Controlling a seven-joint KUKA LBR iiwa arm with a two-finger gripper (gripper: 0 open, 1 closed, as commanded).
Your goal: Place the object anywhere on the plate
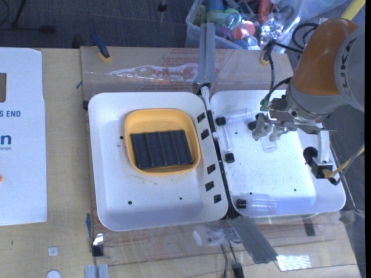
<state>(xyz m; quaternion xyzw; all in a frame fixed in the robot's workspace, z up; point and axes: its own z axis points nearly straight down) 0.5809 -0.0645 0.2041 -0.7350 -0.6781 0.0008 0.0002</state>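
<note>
A black ribbed rectangular object lies flat inside the yellow plate, which sits in the left white bin. My gripper hangs over the right white bin, well to the right of the plate. Its fingers stand apart and open, with nothing dark between them. A small clear piece lies on the bin floor just beneath the fingertips.
A clear tube rests near the right bin's front rim. Black clips line the divider between the bins. A clear tub of colourful items stands at the back. White paper covers the bench at left.
</note>
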